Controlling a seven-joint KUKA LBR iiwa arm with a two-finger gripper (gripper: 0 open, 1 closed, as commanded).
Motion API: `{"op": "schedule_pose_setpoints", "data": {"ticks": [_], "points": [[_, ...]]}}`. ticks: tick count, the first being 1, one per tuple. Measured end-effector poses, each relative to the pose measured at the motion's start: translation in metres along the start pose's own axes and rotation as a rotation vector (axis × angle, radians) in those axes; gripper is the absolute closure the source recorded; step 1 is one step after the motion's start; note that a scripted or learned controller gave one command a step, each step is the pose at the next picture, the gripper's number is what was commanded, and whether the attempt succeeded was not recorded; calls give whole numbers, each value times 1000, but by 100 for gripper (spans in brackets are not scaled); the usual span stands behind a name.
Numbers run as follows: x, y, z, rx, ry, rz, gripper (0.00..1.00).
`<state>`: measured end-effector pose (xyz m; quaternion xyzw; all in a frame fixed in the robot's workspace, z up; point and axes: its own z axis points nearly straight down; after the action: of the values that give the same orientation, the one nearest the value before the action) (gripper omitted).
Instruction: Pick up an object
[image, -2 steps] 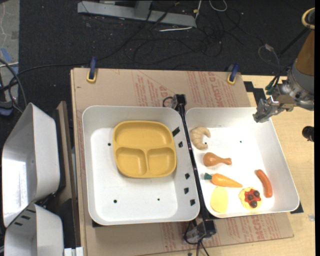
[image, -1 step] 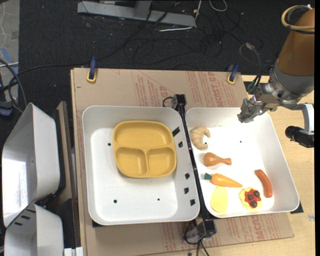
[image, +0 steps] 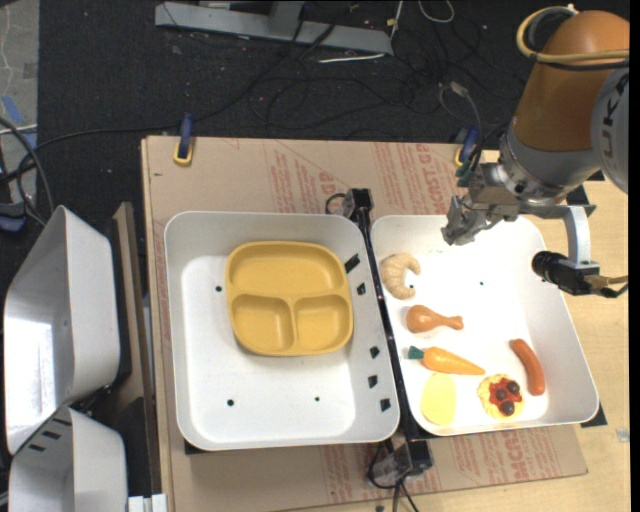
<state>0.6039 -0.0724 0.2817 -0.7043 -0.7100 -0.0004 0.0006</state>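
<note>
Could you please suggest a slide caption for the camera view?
Arm's tool above the right bin of toy food; yellow divided plate in the left bin.

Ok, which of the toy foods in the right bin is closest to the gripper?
The croissant, the pale curved pastry at the bin's upper left. It lies just below and left of the gripper; the drumstick, carrot and sausage lie farther down.

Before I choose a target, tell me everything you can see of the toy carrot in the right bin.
The orange plastic toy carrot is a smooth tapered cone with a small dark green stub at its wide end. It lies flat on the floor of the right white bin, green end toward the divider, tip pointing right and slightly down. It appears intact. Its underside seems to meet the pale yellow oval piece just below; the drumstick-shaped orange toy lies apart above it.
</note>
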Motion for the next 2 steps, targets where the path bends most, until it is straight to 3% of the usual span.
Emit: {"op": "schedule_pose_setpoints", "data": {"ticks": [2], "points": [[114, 6, 18, -1, 0, -1, 100]]}}
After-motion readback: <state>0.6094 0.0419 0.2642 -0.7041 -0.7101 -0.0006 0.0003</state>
